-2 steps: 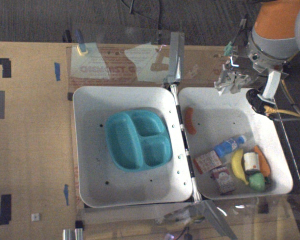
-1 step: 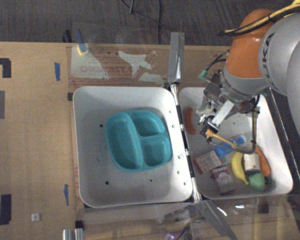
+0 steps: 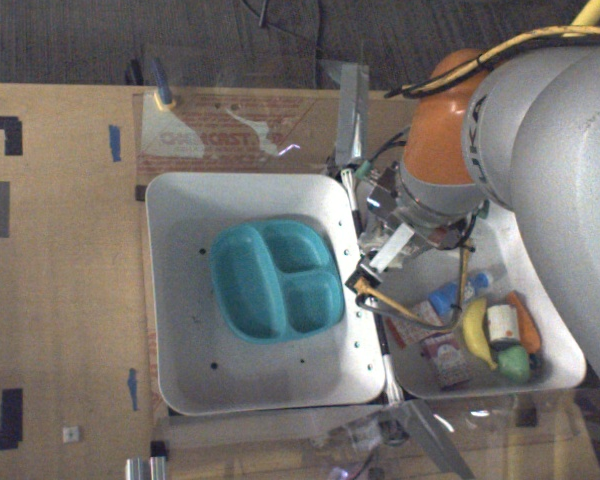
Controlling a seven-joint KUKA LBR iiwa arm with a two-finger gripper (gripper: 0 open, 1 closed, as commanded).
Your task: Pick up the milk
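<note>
The milk [image 3: 446, 358] is a small carton with a reddish and white print. It lies near the front of the right bin [image 3: 540, 268], just left of a banana [image 3: 475, 330]. My gripper [image 3: 365, 286] hangs over the left rim of the right bin, next to the divider between the two bins. It is up and to the left of the milk, and the view shows nothing held in it. The grey arm with its orange band [image 3: 445, 138] covers the back of the right bin.
Around the milk lie a blue bottle [image 3: 450, 296], a white can [image 3: 501, 323], a carrot [image 3: 525, 320] and a green object [image 3: 514, 364]. The left bin [image 3: 180, 268] holds a teal divided plate [image 3: 277, 278].
</note>
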